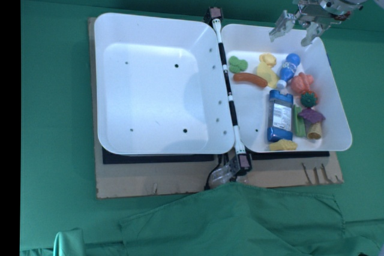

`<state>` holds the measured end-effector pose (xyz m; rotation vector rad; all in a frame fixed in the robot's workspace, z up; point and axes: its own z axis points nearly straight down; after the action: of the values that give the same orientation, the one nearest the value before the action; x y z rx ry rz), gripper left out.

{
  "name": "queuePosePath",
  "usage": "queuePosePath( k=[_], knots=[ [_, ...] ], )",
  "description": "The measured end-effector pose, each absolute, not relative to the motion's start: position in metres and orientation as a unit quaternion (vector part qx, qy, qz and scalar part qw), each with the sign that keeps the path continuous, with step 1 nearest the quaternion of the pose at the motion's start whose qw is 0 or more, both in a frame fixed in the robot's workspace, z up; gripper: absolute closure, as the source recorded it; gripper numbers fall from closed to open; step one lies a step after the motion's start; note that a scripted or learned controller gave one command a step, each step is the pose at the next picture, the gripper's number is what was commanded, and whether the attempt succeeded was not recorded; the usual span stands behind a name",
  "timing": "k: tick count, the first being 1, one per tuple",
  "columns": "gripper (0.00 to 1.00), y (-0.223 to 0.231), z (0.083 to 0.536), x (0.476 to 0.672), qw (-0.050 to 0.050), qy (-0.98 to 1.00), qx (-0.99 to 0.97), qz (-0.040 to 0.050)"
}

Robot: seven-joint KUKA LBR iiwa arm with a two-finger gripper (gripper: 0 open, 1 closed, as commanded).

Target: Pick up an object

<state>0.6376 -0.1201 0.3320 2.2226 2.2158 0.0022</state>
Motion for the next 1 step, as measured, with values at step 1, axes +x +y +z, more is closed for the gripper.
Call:
queuePosePath(
  k=[1],
  knots=[
    [0.00,-0.1221,0.2737,0.6312,0.000,0.706,0.709,-0.0014]
  ],
)
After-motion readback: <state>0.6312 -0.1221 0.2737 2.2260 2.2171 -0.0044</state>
